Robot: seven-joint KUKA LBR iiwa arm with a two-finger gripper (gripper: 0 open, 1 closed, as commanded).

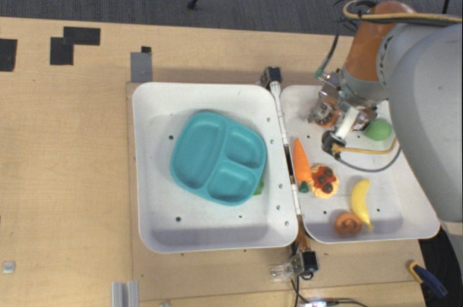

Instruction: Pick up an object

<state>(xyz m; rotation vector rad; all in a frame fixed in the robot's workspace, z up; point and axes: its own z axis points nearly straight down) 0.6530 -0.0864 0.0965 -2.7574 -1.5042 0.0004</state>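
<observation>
My gripper [324, 114] hangs low over the far part of the right bin [394, 229], near its left wall. A green ball [378, 129] lies just to the right of the gripper, partly hidden by the wrist. Closer to the front lie an orange carrot [301, 163] along the left wall, a round red and orange toy [323, 180] beside it, a yellow banana [360, 201] and a brownish-orange round fruit [348, 224]. None of these is seen in the gripper.
The left bin [155, 226] holds a teal divided plate [219, 156], with a bit of something green [258, 187] peeking from under its right edge. The grey arm covers the right side of the right bin.
</observation>
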